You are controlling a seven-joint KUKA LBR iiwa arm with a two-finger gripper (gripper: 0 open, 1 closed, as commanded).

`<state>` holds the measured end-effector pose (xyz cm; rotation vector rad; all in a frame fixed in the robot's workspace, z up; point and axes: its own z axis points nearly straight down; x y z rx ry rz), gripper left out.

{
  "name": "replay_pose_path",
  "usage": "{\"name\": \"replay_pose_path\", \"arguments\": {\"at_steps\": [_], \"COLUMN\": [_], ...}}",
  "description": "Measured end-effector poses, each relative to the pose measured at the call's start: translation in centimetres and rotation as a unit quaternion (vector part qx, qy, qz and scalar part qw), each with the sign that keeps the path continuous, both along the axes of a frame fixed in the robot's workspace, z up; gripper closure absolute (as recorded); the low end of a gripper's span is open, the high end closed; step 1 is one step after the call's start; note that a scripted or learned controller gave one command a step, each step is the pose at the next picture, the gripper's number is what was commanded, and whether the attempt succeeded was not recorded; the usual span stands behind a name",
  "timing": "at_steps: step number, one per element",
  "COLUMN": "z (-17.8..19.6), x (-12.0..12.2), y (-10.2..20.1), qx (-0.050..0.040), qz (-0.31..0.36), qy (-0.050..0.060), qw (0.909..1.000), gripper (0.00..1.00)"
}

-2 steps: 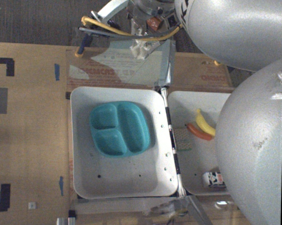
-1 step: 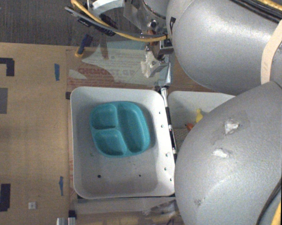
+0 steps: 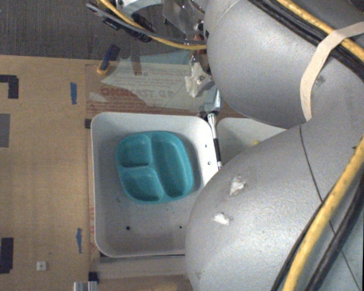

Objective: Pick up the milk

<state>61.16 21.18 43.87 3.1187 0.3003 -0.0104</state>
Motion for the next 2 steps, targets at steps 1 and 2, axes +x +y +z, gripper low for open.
{"name": "replay_pose_path", "arguments": {"at_steps": [1,2], "z": [-0.73,-0.05], "x": [3.69,3.89], "y": [1.22,0.99], "qx": [0.0024,0.0004], "qz": [0.004,0.001], "qy": [-0.001,0.0], "qw": [1.0,1.0], "gripper": [1.0,1.0]}}
